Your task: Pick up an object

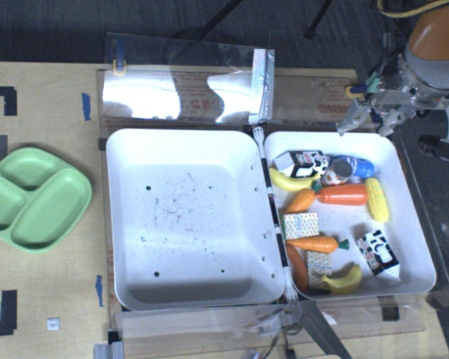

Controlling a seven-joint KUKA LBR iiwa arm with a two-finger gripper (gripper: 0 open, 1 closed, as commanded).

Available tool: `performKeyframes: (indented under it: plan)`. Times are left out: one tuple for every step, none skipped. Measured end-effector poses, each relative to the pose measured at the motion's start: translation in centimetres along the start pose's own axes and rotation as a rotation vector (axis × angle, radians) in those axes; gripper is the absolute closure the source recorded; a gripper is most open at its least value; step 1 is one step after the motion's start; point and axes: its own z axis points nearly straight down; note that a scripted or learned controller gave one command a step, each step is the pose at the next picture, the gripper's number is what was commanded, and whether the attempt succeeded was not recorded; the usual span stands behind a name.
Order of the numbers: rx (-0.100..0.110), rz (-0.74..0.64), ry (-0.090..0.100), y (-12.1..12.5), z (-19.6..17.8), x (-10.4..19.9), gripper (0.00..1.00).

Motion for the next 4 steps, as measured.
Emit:
performKeyframes:
  plan:
    - [-0.003, -0.176, 0.0, -4.6, 9.5, -5.9, 0.0]
    - [-0.032, -0.213, -0.003, -6.2, 14.0, -7.2, 0.0]
    - [-0.044, -0.391, -0.012, -4.8, 14.7, -7.1, 0.0]
    - [-0.042, -0.447, -0.011, -5.6, 14.7, -7.5, 0.0]
